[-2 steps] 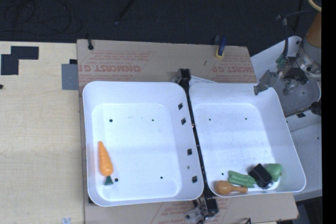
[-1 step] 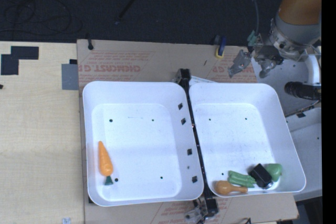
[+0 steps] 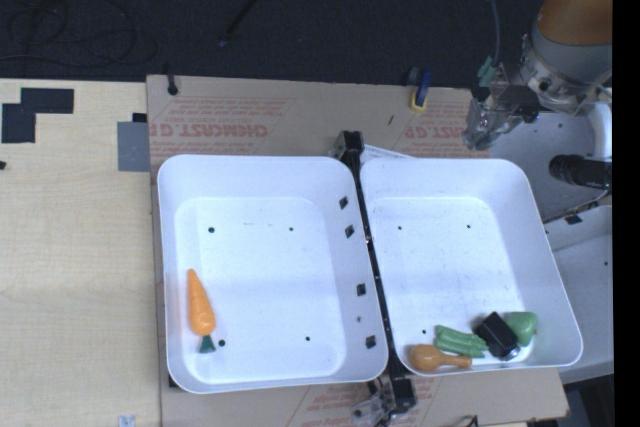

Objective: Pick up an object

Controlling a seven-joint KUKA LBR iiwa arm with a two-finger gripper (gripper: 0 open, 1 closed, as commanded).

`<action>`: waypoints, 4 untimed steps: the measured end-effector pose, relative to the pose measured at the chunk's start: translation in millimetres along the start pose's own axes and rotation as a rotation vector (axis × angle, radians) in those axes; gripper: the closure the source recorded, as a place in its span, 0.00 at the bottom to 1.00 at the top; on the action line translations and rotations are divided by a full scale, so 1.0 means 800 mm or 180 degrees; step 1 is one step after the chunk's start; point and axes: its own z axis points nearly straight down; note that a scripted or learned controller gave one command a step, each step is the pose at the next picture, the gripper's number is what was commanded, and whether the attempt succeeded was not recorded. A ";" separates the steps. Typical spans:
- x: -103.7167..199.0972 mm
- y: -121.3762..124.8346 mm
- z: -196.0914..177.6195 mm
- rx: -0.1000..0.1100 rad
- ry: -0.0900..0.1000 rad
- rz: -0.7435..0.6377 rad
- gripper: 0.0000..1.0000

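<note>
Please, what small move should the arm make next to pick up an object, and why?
Probably move the claw forward over the right bin toward its near corner. The claw sits beyond the bin's far rim, above the cardboard, holding nothing, while the black block, green pieces and orange piece cluster there.

Robotics lab: arm (image 3: 575,5) over bench bins (image 3: 260,177), trailing cables (image 3: 60,15).

One fixed camera looks down at a slant from above the bench, far enough off to take in both the left bin (image 3: 255,275) and the right bin (image 3: 465,260) whole, with the arm (image 3: 570,15) entering at the upper right beyond the right bin.
</note>
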 end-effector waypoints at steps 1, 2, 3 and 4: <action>-0.060 -0.024 0.039 0.0012 -0.0001 0.0029 1.00; -0.122 -0.084 0.072 0.0014 0.0001 0.0031 1.00; -0.140 -0.161 0.019 -0.0007 0.0000 0.0024 1.00; -0.078 -0.168 0.231 0.0048 0.0029 0.0013 1.00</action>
